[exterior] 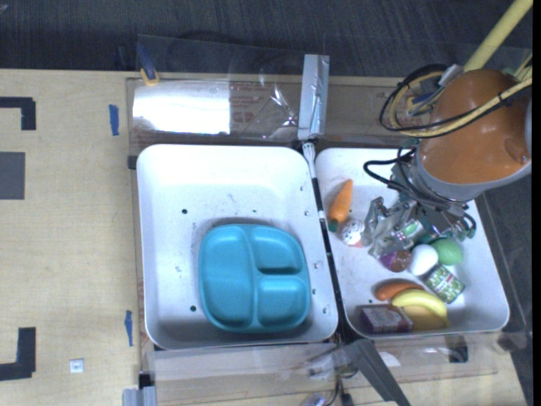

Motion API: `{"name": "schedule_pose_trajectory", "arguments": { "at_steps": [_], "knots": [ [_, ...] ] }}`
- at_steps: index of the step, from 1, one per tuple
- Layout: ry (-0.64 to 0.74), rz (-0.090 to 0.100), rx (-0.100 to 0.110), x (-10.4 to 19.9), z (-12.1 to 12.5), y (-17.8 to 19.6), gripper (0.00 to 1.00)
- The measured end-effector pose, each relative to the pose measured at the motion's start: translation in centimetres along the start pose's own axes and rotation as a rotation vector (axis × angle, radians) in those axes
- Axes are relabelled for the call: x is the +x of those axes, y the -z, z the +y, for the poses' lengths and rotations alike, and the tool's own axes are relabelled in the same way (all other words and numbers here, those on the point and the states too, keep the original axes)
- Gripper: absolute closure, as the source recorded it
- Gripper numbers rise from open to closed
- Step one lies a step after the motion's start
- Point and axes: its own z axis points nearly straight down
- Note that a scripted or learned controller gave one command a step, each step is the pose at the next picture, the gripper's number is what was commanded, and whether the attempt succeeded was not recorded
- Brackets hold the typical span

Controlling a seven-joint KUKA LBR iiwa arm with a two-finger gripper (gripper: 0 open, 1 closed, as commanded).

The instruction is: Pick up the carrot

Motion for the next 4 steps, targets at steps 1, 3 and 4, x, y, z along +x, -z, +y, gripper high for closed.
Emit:
{"name": "schedule_pose_trajectory", "arguments": {
  "at_steps": [1, 3, 4],
  "knots": [
    [-0.001, 0.002, -0.001, 0.1, 0.0, -0.1, 0.00],
    [0.675, -0.001, -0.002, -7.3, -3.1, -0.2, 0.00],
    [0.823, 0.006, -0.010, -4.9, -7.7, -9.0, 0.00]
  ]
}}
